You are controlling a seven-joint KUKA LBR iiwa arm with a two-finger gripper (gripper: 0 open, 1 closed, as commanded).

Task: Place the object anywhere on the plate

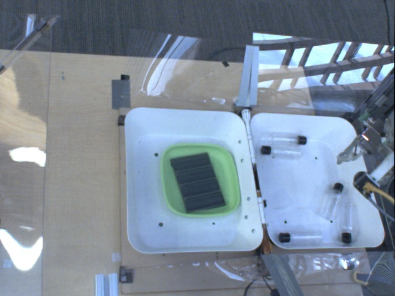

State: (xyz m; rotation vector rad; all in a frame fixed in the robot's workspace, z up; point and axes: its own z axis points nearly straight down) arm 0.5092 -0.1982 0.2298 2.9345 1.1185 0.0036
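Note:
A green square plate [231, 187] sits in the middle of the left bin [142, 165]. A dark grey ridged rectangular block [197, 182] lies flat on the plate, slightly turned, and nothing touches it. Part of the arm and my gripper [364, 142] shows at the far right edge, above the right rim of the right bin [308, 177]. It is well away from the plate and the block. Glare and the frame edge hide much of it.
Several clear tubes with black caps lie in the right bin: one near the back left [282, 143], one at the front left [300, 236], two at the right [331, 203]. A grey post [249, 79] stands behind the bins. A black and yellow cable [370, 187] hangs at the right.

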